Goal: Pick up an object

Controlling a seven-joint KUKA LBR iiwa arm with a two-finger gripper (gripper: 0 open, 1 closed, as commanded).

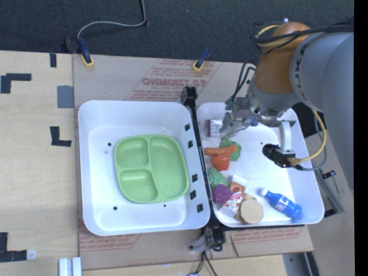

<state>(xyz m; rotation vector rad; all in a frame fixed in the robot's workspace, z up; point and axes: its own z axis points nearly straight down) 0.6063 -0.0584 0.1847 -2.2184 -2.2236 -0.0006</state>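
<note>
White bins: two side by side at centre frame, left bin (pixel 92 154), right bin (pixel 307 197); shallow walls, likely to keep loose items within arm's reach.
Green plate (pixel 152 168): three compartments, flat in middle of left bin; nothing on it, possibly meant as a drop spot.
Right bin contents: clustered along left wall, lower half; carrot (pixel 221 150) with green top, red piece (pixel 221 162) just below, green piece (pixel 216 177), purple piece (pixel 221 194), small red-and-white packet (pixel 234 195), round tan disc (pixel 251 211), blue bottle (pixel 283 204) lying on its side toward lower right.
Pick target: not determinable by name; nearest candidates the carrot and a small grey-and-white item (pixel 214 127) at upper left of right bin, both just beside the tool tip.
Gripper (pixel 230 126): lowered into upper left of right bin, above the carrot's leafy end; spread or pressed together cannot be told, nothing visibly pinched.
Arm: grey with orange band, enters from upper right, tilted down toward the pile.
Hidden: tool tip against the clutter; part of the bin floor under the wrist; grey-and-white item partly covered.
Hard to read: black fitting (pixel 277 154) with yellow cable at right of bin, purpose unclear.
</note>
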